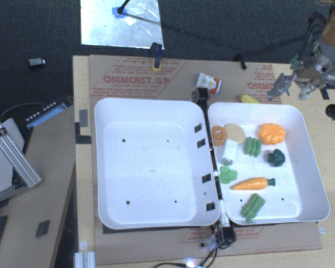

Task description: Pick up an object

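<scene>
My pincer (292,86) hangs with fingers spread and nothing between them, above the far rim of the right bin (312,149), at one o'clock from its load. The orange pumpkin (271,133) lies nearest, likely first pick. The green broccoli (276,157), pickle (252,146) and carrot (251,183) crowd close by, narrowing my descent.

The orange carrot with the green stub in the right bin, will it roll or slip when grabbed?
The orange carrot looks like smooth moulded plastic, so probably light, stiff and slippery. Its tapered round body, lying flat, may roll sideways if nudged.
</scene>
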`<state>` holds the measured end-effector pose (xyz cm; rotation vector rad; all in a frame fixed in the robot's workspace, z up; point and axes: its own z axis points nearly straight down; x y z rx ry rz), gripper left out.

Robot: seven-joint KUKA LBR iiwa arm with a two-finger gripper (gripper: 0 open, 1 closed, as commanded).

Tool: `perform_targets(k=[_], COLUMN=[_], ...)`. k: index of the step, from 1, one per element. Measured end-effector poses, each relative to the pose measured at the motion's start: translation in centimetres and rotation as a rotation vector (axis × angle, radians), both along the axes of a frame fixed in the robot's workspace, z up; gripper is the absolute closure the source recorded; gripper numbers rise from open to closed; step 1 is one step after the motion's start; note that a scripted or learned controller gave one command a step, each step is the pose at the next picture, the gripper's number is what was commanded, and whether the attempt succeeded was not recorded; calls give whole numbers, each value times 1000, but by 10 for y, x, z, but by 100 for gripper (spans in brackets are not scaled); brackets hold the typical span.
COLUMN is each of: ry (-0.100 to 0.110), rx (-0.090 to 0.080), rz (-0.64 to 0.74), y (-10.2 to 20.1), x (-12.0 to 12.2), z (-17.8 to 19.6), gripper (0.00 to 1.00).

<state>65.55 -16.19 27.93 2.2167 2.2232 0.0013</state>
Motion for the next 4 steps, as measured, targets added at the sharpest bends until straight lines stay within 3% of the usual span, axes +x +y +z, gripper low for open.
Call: perform_targets(k=[1, 2, 3, 4], ry=[-4, -20, -5, 15], rx=[-1, -5, -3, 5], rz=[4, 3, 2, 0], y=[0, 8, -10, 22], x=[1, -35, 15, -8], z=[12, 243, 257, 50], gripper=[100, 100, 100, 100])
